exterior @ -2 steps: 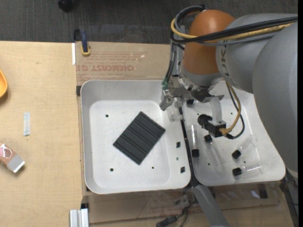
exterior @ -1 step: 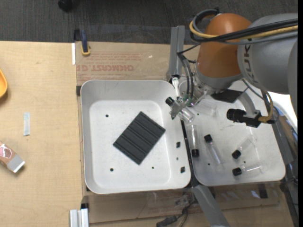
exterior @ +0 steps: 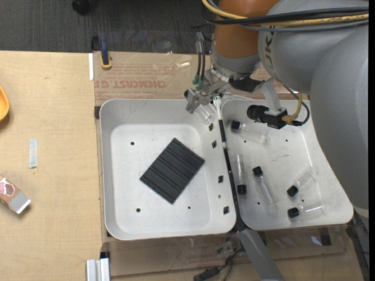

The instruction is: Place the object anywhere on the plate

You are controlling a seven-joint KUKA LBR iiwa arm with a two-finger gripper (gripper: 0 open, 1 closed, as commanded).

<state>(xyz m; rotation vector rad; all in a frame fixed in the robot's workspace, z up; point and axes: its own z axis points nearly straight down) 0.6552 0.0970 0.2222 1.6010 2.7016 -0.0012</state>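
In the camera view, two shallow white bins are seen side by side on a wooden bench [exterior: 47, 98]. The left bin [exterior: 117, 215] holds a dark ribbed rectangular plate [exterior: 172, 170], lying flat and turned at a slant near the middle. The right bin [exterior: 328, 186] holds several clear plastic vials with black caps [exterior: 261, 183], scattered from 12 to 5 o'clock. The gripper [exterior: 205, 101] is seen at 12 o'clock over the wall where the bins meet, under the orange band of the grey arm [exterior: 328, 51]; whether its fingers are apart or together cannot be told. Behind the bins lies brown cardboard [exterior: 140, 78] with mirrored red print, partly legible as "CHEMCRST". At 9 o'clock, a small white strip [exterior: 33, 154] and a wrapped object [exterior: 13, 196] lie on the bench.
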